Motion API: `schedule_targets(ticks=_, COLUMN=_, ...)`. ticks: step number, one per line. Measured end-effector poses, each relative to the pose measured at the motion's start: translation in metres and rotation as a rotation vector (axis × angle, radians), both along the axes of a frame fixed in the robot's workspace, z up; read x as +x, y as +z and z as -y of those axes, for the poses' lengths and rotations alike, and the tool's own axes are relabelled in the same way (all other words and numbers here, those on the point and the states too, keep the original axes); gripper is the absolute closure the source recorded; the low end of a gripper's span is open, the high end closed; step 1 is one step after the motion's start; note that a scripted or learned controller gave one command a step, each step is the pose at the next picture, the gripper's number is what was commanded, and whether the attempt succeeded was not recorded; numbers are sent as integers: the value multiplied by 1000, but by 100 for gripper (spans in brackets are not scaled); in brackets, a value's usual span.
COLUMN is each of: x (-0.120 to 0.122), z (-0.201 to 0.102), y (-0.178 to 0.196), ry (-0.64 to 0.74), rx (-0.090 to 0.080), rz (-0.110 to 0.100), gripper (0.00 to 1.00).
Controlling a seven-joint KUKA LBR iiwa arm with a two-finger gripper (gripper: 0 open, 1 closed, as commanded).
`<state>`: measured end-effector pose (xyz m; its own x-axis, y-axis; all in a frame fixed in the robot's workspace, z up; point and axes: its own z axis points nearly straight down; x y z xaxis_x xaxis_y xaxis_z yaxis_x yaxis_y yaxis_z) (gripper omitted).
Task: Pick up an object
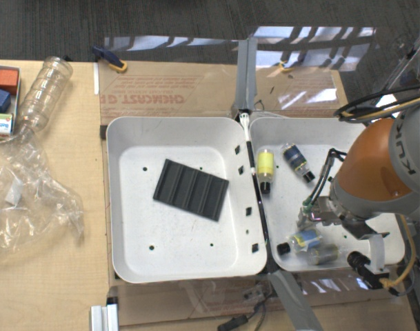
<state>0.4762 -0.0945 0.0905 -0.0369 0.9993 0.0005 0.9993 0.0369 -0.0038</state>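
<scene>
My gripper (312, 214) hangs low over the front part of the right bin (278, 128), under the arm's orange band (374, 163). Just in front of it lies a small blue and yellow object (306, 240), with a grey cylinder-like piece (325, 254) beside it and a small black piece (283, 249) to their left. A yellow bottle (265, 165) lies near the bin's left wall. A dark blue small bottle (296, 160) lies further back. A dark ribbed rectangular block (190, 189) rests in the left bin (127, 254).
The wall between the two bins (253, 185) runs just left of the yellow bottle. On the bench at left lie a clear plastic bottle (42, 94), crumpled plastic wrap (27, 192) and a box of coloured blocks (1, 95). Cardboard (168, 92) lies behind the bins.
</scene>
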Motion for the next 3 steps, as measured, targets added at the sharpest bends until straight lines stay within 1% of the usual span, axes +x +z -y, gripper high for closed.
schedule_targets(ticks=1, x=0, z=1, y=8, ry=-4, rx=0, rz=-2, gripper=100)
schedule_targets(ticks=2, x=2, z=-69, y=156, ry=135, rx=-1, rz=4, gripper=100)
schedule_targets(ticks=3, x=2, z=-68, y=156, ry=134, rx=-2, rz=2, gripper=0)
